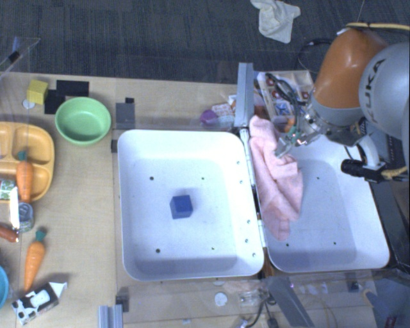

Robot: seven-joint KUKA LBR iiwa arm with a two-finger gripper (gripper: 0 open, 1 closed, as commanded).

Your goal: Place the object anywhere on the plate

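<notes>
Pink cloth [279, 179] lies draped along the left side of the right bin [339, 211], its upper part bunched against the divider between the two bins and its lower end trailing down onto the bin floor. The jaws [285, 146] sit at the top edge of the cloth, touching or pinching a raised fold there; whether they are closed on the fabric or merely pressed against it I cannot tell, since the fingertips are too small and blurred to read. Behind them the grey arm with its orange band [343, 61] reaches in from the right.

A small blue cube [181, 205] rests near the middle of the left bin [147, 160], well apart from the cloth. Beyond the bins, on the bench [77, 192], stand a green bowl [82, 120], a yellow block [37, 91] and a yellow divided tray [40, 148] with a toy carrot [24, 179] on it. A second carrot [34, 255] lies lower on the bench. A crumpled white rag [275, 18] lies on the dark floor behind the bench.
</notes>
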